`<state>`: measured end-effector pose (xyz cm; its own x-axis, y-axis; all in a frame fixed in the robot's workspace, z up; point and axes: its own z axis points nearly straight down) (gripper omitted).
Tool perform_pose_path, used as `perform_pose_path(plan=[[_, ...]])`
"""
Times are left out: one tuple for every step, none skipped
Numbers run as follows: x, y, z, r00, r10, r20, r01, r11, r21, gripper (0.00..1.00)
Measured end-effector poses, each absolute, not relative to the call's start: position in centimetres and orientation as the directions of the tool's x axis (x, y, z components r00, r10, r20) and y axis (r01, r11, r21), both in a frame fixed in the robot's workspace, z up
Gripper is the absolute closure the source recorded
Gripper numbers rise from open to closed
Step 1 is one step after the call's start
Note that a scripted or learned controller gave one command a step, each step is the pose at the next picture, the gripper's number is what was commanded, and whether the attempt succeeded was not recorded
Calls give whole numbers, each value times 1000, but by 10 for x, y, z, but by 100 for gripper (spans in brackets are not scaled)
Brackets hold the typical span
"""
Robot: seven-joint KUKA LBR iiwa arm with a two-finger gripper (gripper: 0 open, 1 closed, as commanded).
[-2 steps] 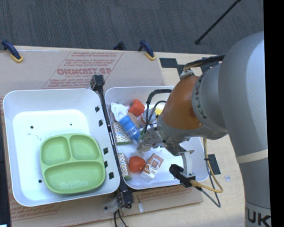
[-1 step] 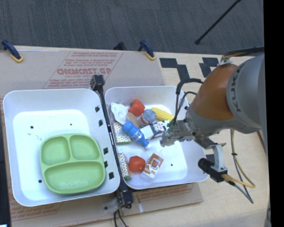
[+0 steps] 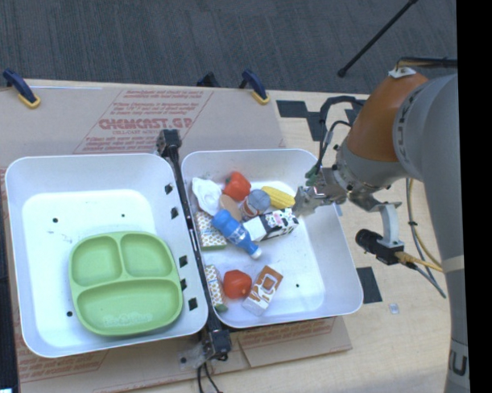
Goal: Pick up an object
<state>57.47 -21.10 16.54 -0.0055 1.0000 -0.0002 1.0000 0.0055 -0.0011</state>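
Observation:
The right bin (image 3: pixel 333 265) holds a heap of small items. Among them are a red piece (image 3: pixel 237 185), a yellow banana-shaped piece (image 3: pixel 277 196), a blue bottle (image 3: pixel 235 234) lying on its side and a black-and-white carton (image 3: pixel 273 224). A red tomato-like ball (image 3: pixel 235 283) and a brown and white carton (image 3: pixel 264 288) lie nearer the front. My gripper (image 3: pixel 305 201) is low over the bin's right half, just right of the yellow piece and above the black-and-white carton. I see nothing held in it.
The left bin (image 3: pixel 30 239) holds a green divided plate (image 3: pixel 125 281). A white crumpled item (image 3: pixel 204 191) and patterned packets (image 3: pixel 205 230) lie along the right bin's left wall. Cardboard (image 3: pixel 138 115) lies behind the bins, held by clamps.

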Motion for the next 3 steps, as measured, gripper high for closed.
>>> perform_pose_path(plan=[[575, -211, 165, -6, 1000, 0, 1000, 6, -1, 0], [524, -211, 91, -6, 1000, 2, 1000, 6, -5, 0], [525, -211, 102, -9, 1000, 2, 1000, 9, -6, 100]])
